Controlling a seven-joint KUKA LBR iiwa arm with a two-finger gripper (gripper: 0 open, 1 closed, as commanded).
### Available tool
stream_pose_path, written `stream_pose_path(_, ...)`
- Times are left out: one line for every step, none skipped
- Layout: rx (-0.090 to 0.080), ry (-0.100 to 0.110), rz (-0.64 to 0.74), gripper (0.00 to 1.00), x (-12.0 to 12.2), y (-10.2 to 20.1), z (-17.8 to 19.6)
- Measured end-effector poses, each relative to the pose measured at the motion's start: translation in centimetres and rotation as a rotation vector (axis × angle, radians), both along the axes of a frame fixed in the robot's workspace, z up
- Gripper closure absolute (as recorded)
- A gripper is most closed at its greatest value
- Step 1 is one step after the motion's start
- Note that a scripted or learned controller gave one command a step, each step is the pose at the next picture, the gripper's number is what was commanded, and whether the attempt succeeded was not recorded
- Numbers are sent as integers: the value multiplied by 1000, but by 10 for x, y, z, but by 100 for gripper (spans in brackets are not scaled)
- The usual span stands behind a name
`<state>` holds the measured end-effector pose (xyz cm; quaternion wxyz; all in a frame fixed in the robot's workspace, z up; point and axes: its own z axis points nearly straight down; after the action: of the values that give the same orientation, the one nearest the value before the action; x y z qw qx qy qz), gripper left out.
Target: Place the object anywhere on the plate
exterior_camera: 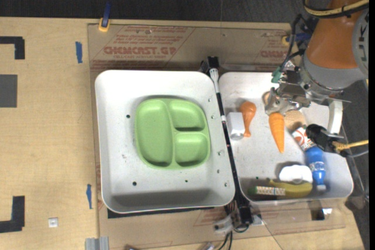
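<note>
A green plate [171,132] with three compartments lies in the left bin [117,184]. My gripper [282,103] hangs over the upper middle of the right bin [258,86]. Directly below it is an orange carrot [277,132], its thick end right at the gripper's tip and its point toward the bin's front. Whether the carrot is held or just lies on the bin floor is hidden by the gripper body.
Also in the right bin are an orange drumstick-shaped toy [248,116], a white block [236,125], a red and white packet [300,138], a blue bottle [316,167], a white lump [295,173] and a yellow banana-like piece [285,189].
</note>
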<state>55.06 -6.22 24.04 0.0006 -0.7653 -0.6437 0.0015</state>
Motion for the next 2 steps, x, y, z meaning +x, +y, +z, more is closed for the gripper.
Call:
stream_pose_path(2,-7,116,100,44,87,12)
stream_pose_path(0,-6,112,0,44,83,12)
